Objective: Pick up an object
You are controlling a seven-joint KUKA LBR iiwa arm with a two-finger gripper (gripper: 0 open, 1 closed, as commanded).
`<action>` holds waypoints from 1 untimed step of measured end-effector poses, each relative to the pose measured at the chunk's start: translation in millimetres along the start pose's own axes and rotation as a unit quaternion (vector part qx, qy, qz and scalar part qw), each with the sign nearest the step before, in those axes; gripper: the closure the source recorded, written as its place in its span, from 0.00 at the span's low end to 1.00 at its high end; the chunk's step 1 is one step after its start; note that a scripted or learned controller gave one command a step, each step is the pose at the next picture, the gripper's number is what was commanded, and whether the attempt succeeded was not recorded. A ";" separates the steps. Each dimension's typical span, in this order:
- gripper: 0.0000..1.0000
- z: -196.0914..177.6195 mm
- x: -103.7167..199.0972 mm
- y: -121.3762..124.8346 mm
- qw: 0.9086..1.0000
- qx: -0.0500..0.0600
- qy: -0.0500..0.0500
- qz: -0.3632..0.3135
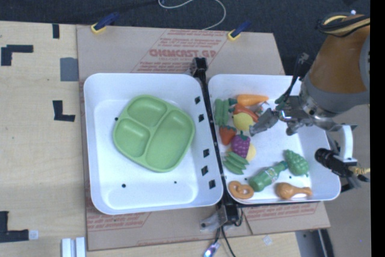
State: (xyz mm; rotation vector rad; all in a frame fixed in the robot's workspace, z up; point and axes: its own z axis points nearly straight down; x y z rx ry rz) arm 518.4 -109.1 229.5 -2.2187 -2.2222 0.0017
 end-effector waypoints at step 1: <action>1.00 -9.7 0.6 0.1 1.000 0.000 0.000 -0.001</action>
